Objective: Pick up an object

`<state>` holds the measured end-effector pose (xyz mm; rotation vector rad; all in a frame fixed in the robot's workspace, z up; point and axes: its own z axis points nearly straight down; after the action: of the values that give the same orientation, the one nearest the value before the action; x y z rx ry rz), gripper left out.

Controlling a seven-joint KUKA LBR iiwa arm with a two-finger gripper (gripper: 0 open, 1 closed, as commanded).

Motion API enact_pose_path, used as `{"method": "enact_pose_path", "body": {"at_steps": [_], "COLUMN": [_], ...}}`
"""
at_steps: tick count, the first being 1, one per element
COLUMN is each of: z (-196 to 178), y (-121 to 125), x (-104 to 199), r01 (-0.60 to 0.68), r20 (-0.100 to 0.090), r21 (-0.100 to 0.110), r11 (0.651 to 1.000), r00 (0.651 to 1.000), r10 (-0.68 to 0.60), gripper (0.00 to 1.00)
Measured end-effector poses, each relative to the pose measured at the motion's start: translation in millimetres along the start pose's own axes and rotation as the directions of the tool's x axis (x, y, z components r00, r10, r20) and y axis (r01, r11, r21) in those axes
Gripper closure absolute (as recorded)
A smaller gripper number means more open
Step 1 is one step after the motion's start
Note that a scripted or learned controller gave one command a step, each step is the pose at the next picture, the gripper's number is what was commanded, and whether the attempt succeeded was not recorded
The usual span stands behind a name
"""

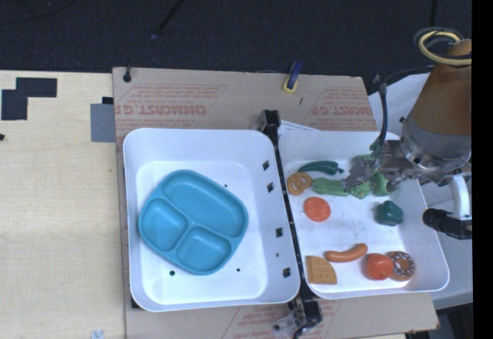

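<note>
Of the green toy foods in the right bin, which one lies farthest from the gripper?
The dark green pepper-like piece, alone toward the bin's right side; the others cluster at the gripper.

1. Left bin (146, 152) holds a blue plate (193, 220).
2. Right bin (431, 272) holds toy food: donut (400, 266) at 5 o'clock, waffle (320, 270) at 7.
3. Gripper (362, 176) sits over the broccoli (370, 185), at 12 o'clock.
</note>
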<state>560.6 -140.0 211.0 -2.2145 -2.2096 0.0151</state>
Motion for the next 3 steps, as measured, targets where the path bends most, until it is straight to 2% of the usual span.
{"method": "enact_pose_path", "body": {"at_steps": [1, 3], "z": [-8, 84], "y": [3, 7], "x": [0, -3], "r01": [0.002, 0.002], "r20": [0.002, 0.001], "r21": [-0.015, -0.011], "r11": [1.0, 1.0], "r00": [1.0, 1.0], "r10": [-0.002, -0.002], "gripper": [0.0, 0.0]}}
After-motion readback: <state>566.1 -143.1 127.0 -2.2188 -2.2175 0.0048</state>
